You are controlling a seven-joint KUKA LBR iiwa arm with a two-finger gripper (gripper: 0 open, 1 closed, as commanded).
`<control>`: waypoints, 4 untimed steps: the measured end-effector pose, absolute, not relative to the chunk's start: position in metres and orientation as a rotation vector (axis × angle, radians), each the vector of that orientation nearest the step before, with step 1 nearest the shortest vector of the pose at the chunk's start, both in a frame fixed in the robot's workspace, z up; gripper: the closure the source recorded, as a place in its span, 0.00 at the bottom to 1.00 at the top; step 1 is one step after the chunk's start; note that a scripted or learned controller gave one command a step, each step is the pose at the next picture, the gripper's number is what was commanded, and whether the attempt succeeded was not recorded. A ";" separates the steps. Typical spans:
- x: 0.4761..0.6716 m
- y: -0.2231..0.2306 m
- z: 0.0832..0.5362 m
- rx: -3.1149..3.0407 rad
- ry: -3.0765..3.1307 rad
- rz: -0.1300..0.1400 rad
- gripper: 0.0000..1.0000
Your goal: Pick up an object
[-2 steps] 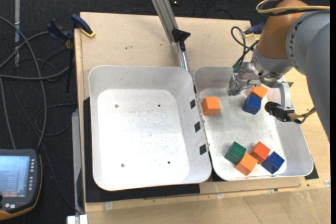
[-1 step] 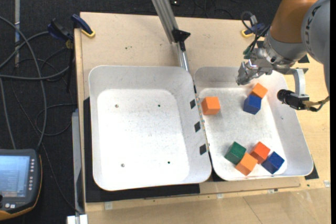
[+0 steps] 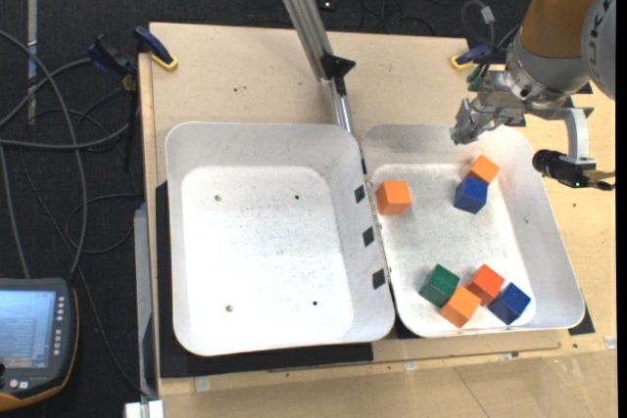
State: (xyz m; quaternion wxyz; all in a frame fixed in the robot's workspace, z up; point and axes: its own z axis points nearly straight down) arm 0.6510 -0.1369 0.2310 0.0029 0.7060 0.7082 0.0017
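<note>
The right bin (image 3: pixel 549 240) holds several small blocks. An orange cube (image 3: pixel 393 196) lies near its left wall. Farther back, an orange block (image 3: pixel 483 169) leans against a blue block (image 3: pixel 470 195). At the front sit a green block (image 3: pixel 440 284), two orange blocks (image 3: pixel 484 282) (image 3: pixel 458 306) and a blue block (image 3: pixel 509 302), all crowded together. My gripper (image 3: pixel 468 129) hovers over the bin's back edge, just up and left of the orange-and-blue pair, with nothing visibly between its fingers.
The left bin (image 3: pixel 186 210) stands beside the right one on the tan bench. A slanted metal pole (image 3: pixel 304 15) crosses the back. Clamps sit at the bench's back corners (image 3: pixel 157 49) (image 3: pixel 468 59). A black fitting (image 3: pixel 558 163) juts at the right bin's edge.
</note>
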 end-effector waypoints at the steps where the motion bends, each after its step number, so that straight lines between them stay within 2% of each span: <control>1: 0.644 -0.085 0.242 2.213 2.230 0.002 1.00; 3: 0.618 0.016 0.255 2.213 2.233 0.002 1.00; 4: 0.611 0.063 0.239 2.215 2.232 -0.001 1.00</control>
